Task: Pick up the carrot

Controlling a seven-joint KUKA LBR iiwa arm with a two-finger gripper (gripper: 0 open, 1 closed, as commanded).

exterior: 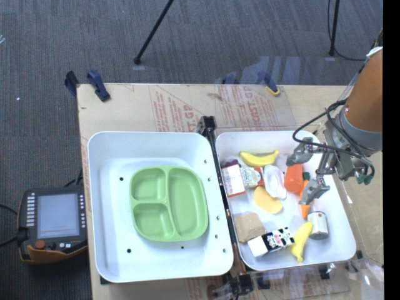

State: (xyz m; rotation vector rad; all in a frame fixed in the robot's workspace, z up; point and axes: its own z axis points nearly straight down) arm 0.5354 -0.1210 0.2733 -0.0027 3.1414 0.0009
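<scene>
Camera view: the gripper (310, 181) hangs over the right bin (347, 227) at centre right of the frame. Its finger state cannot be determined. The carrot (305, 200) lies directly beneath it, between an orange block (294, 179) and a can (317, 224).

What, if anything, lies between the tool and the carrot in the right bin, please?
Nothing visible does. The tool is already down in the right bin, directly over the orange carrot, whose tip shows just below it. The can and a banana lie beside the carrot, not over it.
</scene>
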